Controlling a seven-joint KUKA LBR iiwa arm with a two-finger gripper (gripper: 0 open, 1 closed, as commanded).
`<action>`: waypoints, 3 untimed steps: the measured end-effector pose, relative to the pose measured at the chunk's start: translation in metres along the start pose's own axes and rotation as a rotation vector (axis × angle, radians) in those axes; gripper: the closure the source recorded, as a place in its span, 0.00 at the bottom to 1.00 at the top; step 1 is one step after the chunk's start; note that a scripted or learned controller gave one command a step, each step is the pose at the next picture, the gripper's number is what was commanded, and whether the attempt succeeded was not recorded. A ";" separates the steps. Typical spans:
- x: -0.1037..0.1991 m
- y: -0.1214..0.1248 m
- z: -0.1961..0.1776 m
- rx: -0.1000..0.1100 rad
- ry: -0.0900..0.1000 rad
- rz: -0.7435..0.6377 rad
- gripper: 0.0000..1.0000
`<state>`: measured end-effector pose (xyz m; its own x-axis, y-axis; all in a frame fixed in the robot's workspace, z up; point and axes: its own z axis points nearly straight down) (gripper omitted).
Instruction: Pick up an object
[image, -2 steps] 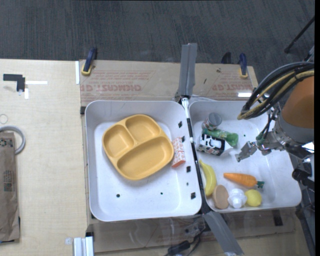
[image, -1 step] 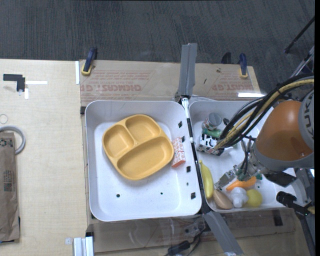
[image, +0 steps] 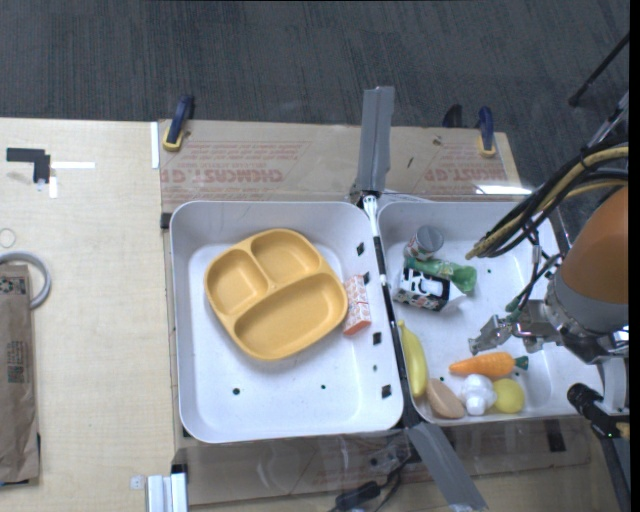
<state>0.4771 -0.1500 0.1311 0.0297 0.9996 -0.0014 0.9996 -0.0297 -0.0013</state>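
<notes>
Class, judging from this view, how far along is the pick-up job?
Nothing looks lifted yet: the orange plastic carrot, yellow banana and yellow lemon all lie in the right white bin. In hand: the pincer sits low just above the carrot. Left: grasping and raising an object.

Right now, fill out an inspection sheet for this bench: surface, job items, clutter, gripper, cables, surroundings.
Surface: two white bins side by side, left bin and right bin, on cardboard.
Job's things: right bin holds banana, carrot, lemon, garlic, a black-and-white carton and a grey-capped item.
Clutter: yellow divided plate and small orange packet in left bin.
Gripper: gripper sits just above the carrot; finger state unclear.
Cables: hose bundle along the arm.
Surroundings: blue clamps, brown paper bag at left.
</notes>
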 end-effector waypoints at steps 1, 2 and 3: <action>0.054 -0.002 0.041 0.002 0.001 0.030 0.00; 0.018 -0.001 0.040 0.000 0.000 -0.044 0.00; 0.041 0.006 0.040 0.002 0.000 0.298 0.00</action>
<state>0.4839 -0.1089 0.0908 0.3223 0.9466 -0.0018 0.9466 -0.3223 -0.0027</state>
